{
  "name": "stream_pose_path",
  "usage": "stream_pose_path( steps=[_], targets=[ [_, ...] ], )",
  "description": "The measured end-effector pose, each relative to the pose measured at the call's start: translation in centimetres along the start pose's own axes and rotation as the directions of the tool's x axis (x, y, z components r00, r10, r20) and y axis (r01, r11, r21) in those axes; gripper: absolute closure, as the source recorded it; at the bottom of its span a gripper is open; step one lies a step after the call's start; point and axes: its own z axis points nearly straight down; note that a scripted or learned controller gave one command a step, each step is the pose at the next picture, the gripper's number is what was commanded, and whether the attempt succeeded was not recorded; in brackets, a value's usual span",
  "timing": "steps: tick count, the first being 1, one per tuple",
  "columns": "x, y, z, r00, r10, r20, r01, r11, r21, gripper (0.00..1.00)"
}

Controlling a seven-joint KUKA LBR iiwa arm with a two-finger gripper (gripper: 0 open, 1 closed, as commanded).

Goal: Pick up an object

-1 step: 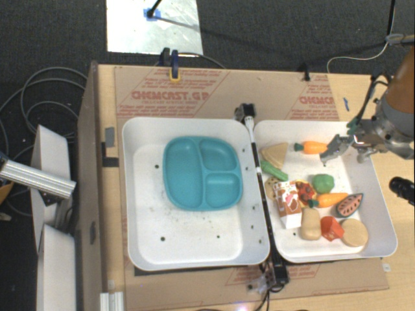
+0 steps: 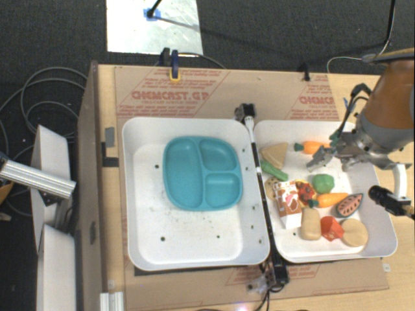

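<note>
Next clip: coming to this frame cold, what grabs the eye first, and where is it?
The teal divided plate stands out first, lying alone in the left bin. Next comes the bright jumble of toy food crowding the right bin: carrots, a green piece, a red one. Above that pile, the arm reaches in from the right, its pincer near the upper carrot.

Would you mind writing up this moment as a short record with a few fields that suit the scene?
left bin: holds a teal divided plate
right bin: holds a heap of toy food
toy food seen: two carrots, a green round piece, a beige wedge, a red piece
arm: reaches in from the right over the right bin's far side
hand: above the toy food near the upper carrot; nothing seen between its fingers
task status: no object picked up yet
</note>
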Motion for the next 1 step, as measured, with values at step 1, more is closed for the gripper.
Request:
stream_pose_path(
  steps=[1],
  targets=[
    [0.76, -0.65, 9.45, 1.0, 0.004, 0.006, -0.004, 1.0, -0.021, 0.0]
  ],
)
